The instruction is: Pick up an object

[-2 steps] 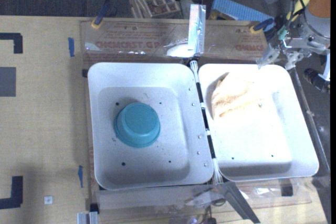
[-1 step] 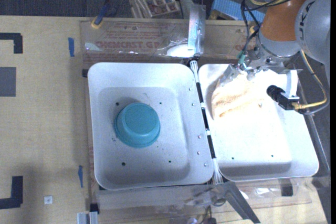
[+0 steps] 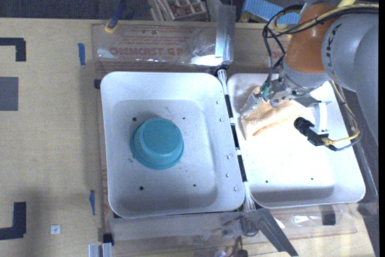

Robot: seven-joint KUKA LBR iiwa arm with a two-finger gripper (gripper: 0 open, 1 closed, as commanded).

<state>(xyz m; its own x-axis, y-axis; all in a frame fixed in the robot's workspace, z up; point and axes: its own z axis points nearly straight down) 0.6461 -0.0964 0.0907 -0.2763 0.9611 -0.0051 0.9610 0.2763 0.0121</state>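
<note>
Glare washed out the right bin (image 3: 337, 189), blurring a pale orange object (image 3: 267, 122) at its back left. The arm (image 3: 337, 39) reached in from the right, its gripper (image 3: 269, 95) low at the object's top edge. The jaws' state could not be told. A bowl (image 3: 157, 142) sat upside down in the left bin (image 3: 114, 93).

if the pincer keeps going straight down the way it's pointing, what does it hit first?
Most likely the pale tan object lying in the right bin. The pincer points down just above that object's upper end. Depth is unclear from this slanted view, so it could instead meet the bin floor beside it.
</note>
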